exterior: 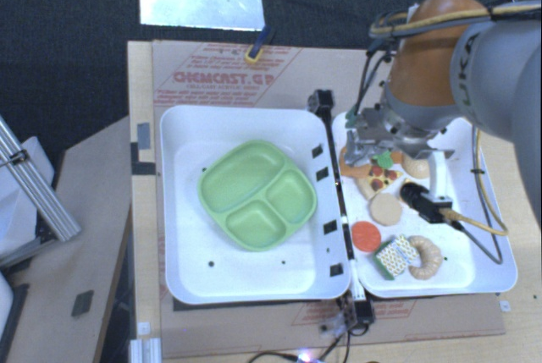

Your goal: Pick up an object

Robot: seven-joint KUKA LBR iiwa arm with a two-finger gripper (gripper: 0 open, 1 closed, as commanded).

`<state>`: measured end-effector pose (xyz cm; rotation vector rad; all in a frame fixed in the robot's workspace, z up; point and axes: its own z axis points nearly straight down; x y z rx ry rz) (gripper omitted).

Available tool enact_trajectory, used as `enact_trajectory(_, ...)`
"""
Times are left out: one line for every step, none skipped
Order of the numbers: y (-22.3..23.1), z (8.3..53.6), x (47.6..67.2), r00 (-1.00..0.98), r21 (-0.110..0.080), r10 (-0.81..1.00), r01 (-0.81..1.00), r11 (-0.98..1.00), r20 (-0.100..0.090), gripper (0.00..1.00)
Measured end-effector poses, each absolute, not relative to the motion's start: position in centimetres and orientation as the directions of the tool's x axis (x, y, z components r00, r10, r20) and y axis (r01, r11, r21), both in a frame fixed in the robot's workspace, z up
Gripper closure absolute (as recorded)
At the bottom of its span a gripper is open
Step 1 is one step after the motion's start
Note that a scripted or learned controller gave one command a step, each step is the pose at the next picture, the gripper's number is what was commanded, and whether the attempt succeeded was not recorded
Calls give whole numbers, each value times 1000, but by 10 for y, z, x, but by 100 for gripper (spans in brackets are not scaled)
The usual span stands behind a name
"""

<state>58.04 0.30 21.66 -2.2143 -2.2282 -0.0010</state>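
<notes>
My gripper (370,151) hangs low over the back left part of the right bin (487,268), its tip among toy foods. Right under it lie an orange pizza-like piece (378,179) with red and green bits and a small green piece (385,159). Nearer the front are a beige round disc (385,209), a red disc (366,236), a green and white checkered block (395,256) and a tan ring-shaped pastry (425,257). The arm's wrist hides the back of this bin.
The left bin (182,268) holds a green three-compartment plate (257,194). A black divider strip (332,184) runs between the bins. A black cable (474,226) trails from the gripper across the right bin. Cardboard lies under both bins.
</notes>
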Motion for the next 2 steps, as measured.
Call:
enact_trajectory(-4,216,574,-1,0,1000,1000,1,0,100)
enact_trajectory(-5,230,588,-4,2,1000,1000,4,0,100)
